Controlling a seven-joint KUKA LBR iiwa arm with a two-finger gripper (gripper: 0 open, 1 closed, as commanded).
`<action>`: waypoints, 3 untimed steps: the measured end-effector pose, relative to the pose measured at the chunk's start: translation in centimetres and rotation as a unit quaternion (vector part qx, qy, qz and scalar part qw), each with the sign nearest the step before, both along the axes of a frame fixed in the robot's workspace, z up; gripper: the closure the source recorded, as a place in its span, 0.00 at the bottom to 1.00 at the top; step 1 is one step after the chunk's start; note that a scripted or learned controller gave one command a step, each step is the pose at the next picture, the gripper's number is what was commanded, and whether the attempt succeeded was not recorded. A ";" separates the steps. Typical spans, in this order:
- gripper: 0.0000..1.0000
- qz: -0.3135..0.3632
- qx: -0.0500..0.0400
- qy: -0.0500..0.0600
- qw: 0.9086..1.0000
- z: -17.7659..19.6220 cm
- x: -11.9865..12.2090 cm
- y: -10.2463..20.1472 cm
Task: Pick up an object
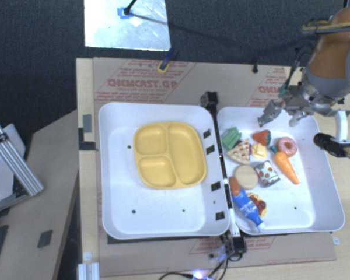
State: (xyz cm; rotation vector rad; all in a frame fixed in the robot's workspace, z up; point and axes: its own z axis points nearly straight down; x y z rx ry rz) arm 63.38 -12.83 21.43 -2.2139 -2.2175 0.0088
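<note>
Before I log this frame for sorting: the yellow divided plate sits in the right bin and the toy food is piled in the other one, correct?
Not quite. The camera view shows the yellow divided plate in the left bin; the toy food is piled in the other one, the right bin.

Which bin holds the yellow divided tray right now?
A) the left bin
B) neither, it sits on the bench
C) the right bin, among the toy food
A: the yellow divided tray lies inside the left bin, while the toy food sits in the right bin.
</note>
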 end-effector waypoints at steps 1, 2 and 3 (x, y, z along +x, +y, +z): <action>0.00 0.001 -0.001 -0.006 1.000 0.7 0.3 0.0; 0.00 0.000 -0.001 -0.004 1.000 -3.7 0.2 -0.6; 0.00 0.000 -0.001 -0.004 1.000 -8.0 0.4 -1.1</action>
